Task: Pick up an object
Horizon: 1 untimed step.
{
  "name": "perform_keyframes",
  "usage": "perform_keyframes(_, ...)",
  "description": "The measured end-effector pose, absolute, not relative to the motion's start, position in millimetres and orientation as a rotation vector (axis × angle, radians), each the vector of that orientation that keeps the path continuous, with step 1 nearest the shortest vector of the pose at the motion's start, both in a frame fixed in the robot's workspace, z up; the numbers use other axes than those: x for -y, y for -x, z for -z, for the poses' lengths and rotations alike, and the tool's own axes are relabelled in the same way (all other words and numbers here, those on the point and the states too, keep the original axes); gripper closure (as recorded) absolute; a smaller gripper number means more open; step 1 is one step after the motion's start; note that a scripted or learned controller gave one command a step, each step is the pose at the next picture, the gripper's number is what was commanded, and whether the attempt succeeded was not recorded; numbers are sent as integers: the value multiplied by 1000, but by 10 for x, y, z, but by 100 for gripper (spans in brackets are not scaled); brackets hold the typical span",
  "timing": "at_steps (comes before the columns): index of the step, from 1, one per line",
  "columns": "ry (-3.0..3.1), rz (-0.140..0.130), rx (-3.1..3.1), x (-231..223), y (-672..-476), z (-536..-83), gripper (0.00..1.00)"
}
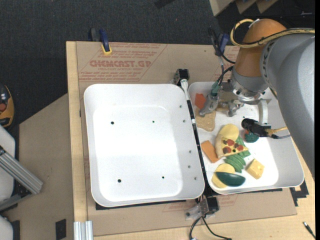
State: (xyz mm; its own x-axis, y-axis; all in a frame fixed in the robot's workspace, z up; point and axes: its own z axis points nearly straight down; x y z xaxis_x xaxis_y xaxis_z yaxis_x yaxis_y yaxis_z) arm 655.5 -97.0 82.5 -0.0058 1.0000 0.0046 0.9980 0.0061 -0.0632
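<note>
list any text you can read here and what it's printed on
"CHEMCAST GP": large red letters on the brown protective sheet covering the bench board, above the left bin.
A smaller red line beneath it, and faint repeated printing elsewhere on the sheet: too blurred to read.
No readable text on the bins or toy food.

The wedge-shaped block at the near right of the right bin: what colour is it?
Yellow, like a cheese wedge; clearest in the camera view, lying beside the green items.

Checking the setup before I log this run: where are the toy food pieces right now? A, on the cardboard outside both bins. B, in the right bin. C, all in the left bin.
B: the toy food pieces lie in the right bin, below the gripper.
</note>
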Motion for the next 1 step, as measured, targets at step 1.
perform_keyframes(1, 2176, -57, 2192, 999, -6556, -821, 0)
